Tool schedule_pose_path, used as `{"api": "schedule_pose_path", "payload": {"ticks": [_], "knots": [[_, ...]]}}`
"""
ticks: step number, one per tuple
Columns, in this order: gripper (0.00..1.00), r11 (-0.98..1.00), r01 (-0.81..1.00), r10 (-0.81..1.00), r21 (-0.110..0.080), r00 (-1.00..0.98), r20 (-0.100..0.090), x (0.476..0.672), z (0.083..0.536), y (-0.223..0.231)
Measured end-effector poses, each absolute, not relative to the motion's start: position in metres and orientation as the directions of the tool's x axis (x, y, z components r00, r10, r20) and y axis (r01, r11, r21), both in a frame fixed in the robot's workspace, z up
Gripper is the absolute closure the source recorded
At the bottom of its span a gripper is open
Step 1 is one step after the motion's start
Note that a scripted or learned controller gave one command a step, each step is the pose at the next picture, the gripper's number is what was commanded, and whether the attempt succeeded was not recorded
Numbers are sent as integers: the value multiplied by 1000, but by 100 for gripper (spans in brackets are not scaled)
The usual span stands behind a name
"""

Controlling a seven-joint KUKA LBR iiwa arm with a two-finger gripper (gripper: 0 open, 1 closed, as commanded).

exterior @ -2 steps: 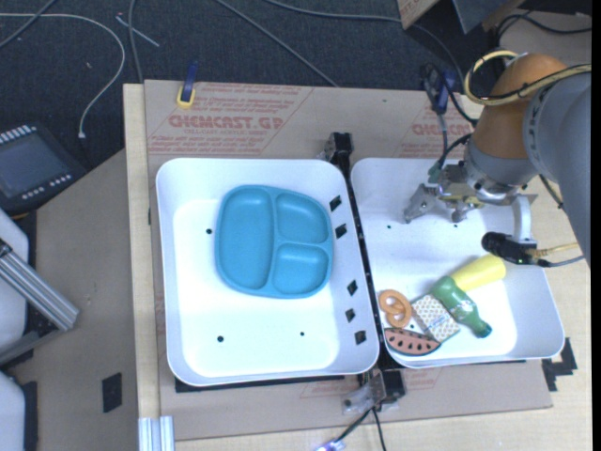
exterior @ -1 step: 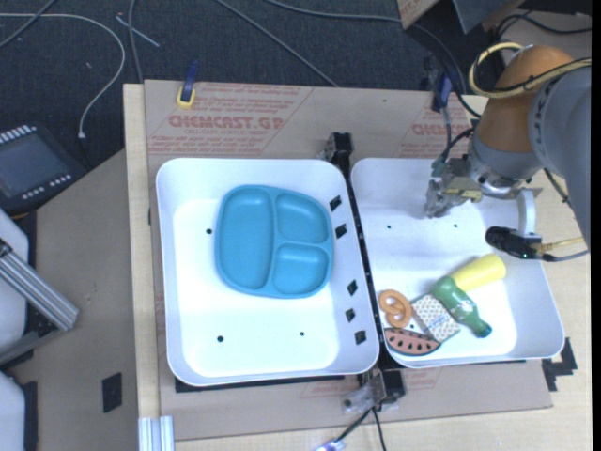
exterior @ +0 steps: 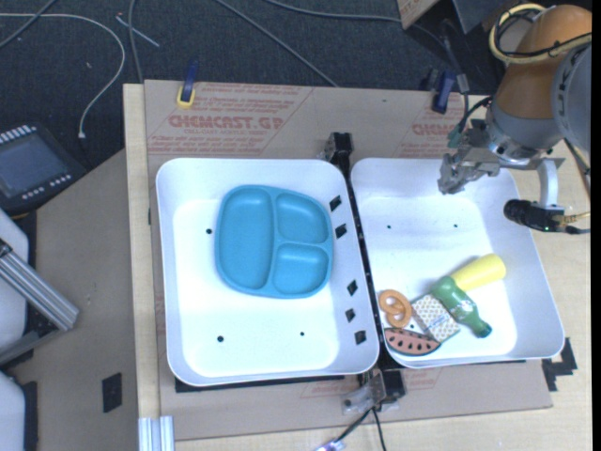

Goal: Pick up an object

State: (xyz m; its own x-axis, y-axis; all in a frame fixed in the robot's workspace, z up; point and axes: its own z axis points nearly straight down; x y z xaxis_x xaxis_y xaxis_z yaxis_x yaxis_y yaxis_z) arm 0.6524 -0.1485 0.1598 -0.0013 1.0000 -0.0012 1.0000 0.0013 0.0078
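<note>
Well below the tool (exterior: 457,178) lies a green bottle (exterior: 462,305).

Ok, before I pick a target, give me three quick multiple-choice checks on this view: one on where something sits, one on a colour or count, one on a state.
1. Where does the blue divided plate lie?
A. in the left bin
B. in the right bin
C. on the bench outside both bins

2. How many compartments does the plate have?
A. two
B. three
C. four

3. How does the gripper stand to the small objects?
A. pressed down on the green bottle
B. over the far end of the right bin, apart from them
C. over the plate

Key: 1 A, the plate rests flat on the left bin's floor. 2 B, one long section and two smaller ones. 3 B, the bottle, yellow piece, pretzel and watermelon slice cluster at the near end.
</note>
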Motion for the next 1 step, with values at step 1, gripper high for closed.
{"api": "schedule_pose_path", "payload": {"ticks": [1], "knots": [[100,1,1000,1000,9,-1,-2,654,225,-153]]}}
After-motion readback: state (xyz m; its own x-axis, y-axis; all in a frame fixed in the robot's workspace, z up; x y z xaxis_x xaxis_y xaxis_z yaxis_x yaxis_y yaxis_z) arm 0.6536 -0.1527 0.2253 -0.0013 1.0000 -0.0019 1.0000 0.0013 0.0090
